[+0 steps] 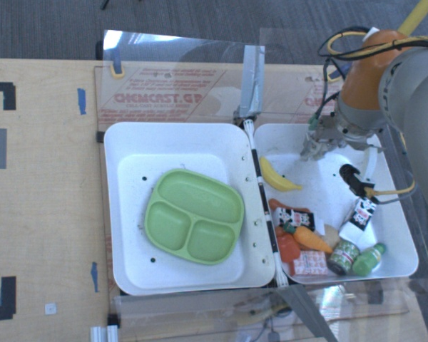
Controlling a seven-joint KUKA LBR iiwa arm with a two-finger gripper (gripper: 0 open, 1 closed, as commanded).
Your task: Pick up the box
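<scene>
Wooden bench, grey carpet beyond.

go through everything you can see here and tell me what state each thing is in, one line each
gripper: low over the far end of the right bin, nothing visibly held
box: lying flat in the right bin, ungrasped
banana: lying on its side by the bin divider
carrot: lying across the box pile
green bottle: on its side, near corner
green plate: right way up in the left bin, compartments bare
</scene>
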